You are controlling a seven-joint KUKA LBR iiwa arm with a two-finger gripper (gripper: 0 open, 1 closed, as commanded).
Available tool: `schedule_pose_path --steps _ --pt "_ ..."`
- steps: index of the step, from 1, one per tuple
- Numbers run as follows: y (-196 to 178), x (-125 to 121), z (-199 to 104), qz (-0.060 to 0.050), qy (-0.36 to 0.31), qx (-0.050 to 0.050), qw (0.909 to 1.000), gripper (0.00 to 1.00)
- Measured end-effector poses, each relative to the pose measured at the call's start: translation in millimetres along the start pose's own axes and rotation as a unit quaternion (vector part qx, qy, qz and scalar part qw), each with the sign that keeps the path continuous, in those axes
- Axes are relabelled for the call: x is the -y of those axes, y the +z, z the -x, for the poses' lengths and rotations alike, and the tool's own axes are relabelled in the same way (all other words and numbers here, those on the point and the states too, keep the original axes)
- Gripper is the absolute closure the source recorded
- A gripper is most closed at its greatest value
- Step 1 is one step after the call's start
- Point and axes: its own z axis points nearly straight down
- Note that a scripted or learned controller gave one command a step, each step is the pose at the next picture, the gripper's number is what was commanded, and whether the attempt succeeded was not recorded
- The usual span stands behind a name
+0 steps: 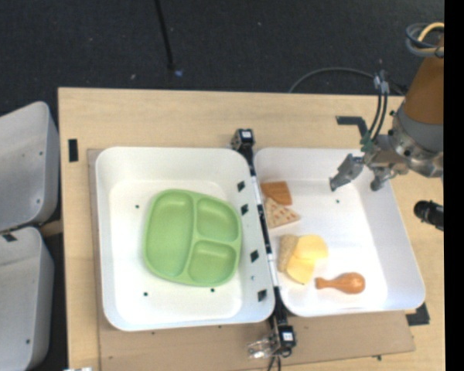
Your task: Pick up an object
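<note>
The right bin [387,238] holds an orange-brown slab [277,192], a tan cracker-like triangle [281,215], a yellow lump [307,256] lying on a pale slice, and a brown drumstick-shaped piece [342,283]. My gripper [362,174] hangs over the upper right part of this bin, above bare floor. Its two grey fingers are spread apart and nothing is between them. The nearest item, the orange-brown slab, lies well to its left.
The left bin [116,284] holds a green divided plate [192,237]. A black-clipped divider [255,222] runs between the bins. Cables [325,76] loop behind the right bin. White chair-like shapes [15,176] stand at the far left of the bench.
</note>
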Motion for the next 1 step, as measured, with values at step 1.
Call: schedule_pose_path --steps 1 --pt "-7.4 -2.2 -0.3 0.006 -0.001 0.001 1.0 0.0"
